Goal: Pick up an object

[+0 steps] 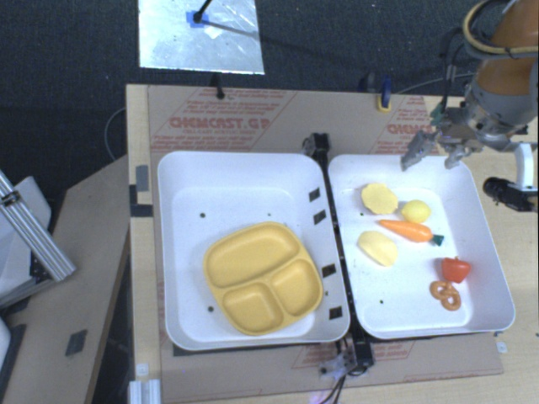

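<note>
In the right bin (472,310) lie several toy foods: a yellow chip-like piece (379,198), a small lemon (415,210), an orange carrot (407,230), a pale yellow piece (377,247), a red pepper (455,269) and an orange pretzel (445,295). My gripper (435,152) hangs above the far edge of the right bin, up and to the right of the chip-like piece. Its two fingers are spread apart with nothing between them.
The left bin (181,225) holds a yellow divided tray (263,276). Black clips run along the seam between the bins (328,225). A shiny foil sheet (200,23) lies beyond the bench at the back.
</note>
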Robot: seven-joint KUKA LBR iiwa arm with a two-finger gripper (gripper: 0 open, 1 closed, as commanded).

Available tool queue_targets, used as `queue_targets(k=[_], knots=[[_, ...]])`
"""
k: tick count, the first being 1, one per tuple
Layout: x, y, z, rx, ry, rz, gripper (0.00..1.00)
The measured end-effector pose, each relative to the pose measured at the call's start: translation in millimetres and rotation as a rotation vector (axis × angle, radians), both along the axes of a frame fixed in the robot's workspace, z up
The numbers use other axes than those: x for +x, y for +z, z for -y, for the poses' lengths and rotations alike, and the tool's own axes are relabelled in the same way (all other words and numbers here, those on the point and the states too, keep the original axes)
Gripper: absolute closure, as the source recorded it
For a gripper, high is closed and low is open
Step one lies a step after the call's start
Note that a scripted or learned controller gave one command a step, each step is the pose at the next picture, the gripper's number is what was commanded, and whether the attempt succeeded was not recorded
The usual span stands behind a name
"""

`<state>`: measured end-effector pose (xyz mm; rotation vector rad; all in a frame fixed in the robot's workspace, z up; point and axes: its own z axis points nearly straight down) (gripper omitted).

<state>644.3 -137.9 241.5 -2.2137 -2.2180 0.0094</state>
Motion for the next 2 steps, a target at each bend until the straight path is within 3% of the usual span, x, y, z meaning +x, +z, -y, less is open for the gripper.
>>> queue_targets(k=[1, 2], knots=[[2.2, 7.1, -0.4, -0.002, 0.002, 0.011, 0.00], [12.1, -48.2, -1.7, -0.002, 0.005, 0.009, 0.00]])
